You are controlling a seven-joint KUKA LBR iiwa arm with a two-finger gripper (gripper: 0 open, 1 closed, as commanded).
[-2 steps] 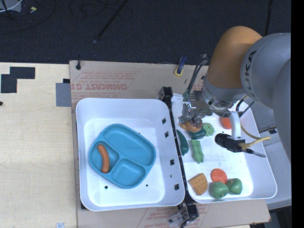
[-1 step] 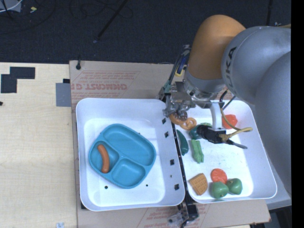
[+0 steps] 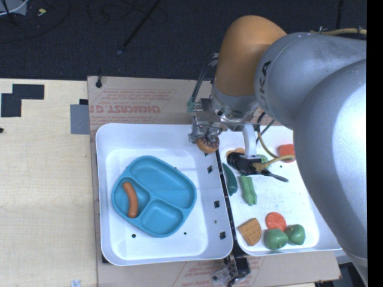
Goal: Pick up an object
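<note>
The pincer (image 3: 206, 137) hangs over the far right corner of the left bin (image 3: 111, 154), its fingers closed on a small orange-brown object (image 3: 209, 145). Below it, a blue divided plate (image 3: 164, 196) carries a sausage (image 3: 130, 198). The right bin (image 3: 311, 232) holds a green pepper (image 3: 248, 189), cracker (image 3: 250, 231), tomato (image 3: 275, 220) and green apples (image 3: 284, 237).

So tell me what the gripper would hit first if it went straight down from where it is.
Probably the white floor near the back right corner of the left bin. The gripper holds a small brown piece, which would touch first. Height is hard to judge.
</note>
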